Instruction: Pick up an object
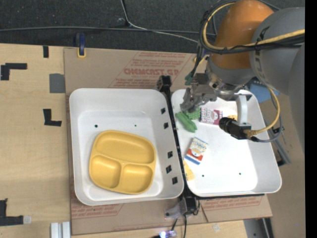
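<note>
A yellow divided tray (122, 161) lies in the left bin (79, 103). In the right bin (262, 182), the gripper (190, 105) hangs just above a green object (187, 120), its fingers' spread impossible to tell; a pink-white packet (210, 115) sits beside, a small carton (196, 150) nearer the front

Gripper (190, 104) fingertips too blurred to judge against green object (187, 121). Pink-white packet (210, 115) partly hidden behind wrist. Print on small carton (196, 150) unreadable. Arm (267, 33) cut off at right edge.

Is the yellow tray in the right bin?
No, the yellow tray lies in the left bin.
</note>
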### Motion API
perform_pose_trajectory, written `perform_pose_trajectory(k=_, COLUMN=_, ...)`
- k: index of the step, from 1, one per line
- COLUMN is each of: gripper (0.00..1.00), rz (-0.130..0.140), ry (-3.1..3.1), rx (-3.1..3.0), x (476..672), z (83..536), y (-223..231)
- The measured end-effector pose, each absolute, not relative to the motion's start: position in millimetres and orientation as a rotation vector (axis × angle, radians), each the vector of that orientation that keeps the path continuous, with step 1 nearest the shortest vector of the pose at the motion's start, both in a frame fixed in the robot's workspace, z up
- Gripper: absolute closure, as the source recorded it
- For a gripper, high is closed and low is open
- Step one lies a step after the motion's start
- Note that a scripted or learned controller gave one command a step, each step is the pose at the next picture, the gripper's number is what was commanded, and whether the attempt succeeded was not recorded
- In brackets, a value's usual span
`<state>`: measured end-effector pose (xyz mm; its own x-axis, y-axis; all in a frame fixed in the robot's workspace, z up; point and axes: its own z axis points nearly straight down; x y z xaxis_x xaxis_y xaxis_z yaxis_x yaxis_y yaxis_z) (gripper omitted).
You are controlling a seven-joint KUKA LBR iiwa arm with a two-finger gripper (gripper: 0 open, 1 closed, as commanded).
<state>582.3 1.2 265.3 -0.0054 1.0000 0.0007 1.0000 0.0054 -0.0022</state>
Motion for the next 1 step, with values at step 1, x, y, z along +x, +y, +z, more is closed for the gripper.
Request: perform_pose_trajectory(k=1, gripper=1.0, rz=0.003, ry=-2.226, rx=-2.215, x=573.5, z=260.9, y=51.3)
